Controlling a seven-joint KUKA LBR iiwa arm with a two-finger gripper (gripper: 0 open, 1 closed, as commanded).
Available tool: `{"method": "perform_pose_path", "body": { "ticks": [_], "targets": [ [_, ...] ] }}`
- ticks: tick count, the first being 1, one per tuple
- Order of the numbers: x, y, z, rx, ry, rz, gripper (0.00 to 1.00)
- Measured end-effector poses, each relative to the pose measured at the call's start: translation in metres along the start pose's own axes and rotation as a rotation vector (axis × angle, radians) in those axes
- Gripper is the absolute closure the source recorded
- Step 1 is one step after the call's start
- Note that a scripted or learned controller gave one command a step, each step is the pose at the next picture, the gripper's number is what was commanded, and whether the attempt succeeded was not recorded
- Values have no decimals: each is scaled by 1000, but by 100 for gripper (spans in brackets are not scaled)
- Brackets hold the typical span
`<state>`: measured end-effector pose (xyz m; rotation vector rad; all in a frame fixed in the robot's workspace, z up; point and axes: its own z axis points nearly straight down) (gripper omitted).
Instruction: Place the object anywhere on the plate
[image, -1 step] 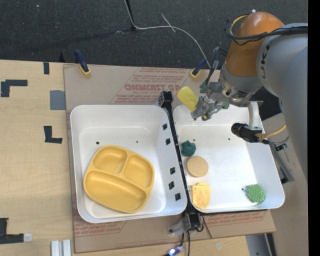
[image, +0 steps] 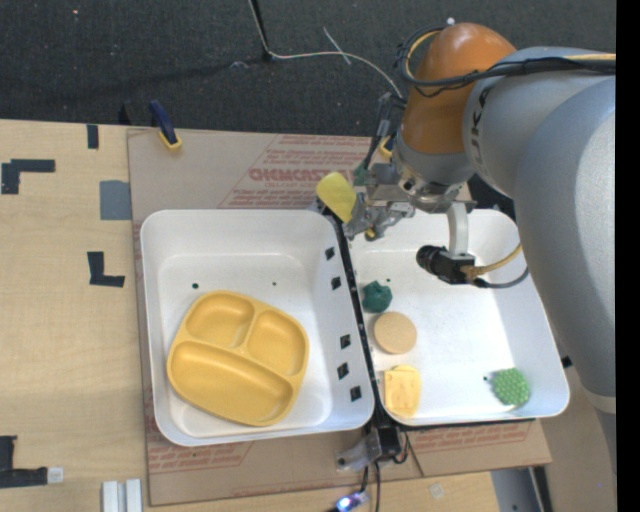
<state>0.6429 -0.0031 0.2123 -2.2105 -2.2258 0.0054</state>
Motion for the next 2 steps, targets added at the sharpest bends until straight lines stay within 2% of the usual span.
{"method": "perform_pose_path", "body": {
  "ticks": [1, 2],
  "targets": [
    [53, -7, -1, 1, 0, 0, 100],
    [111, 7, -14, -3, 0, -1, 100]
  ]
}}
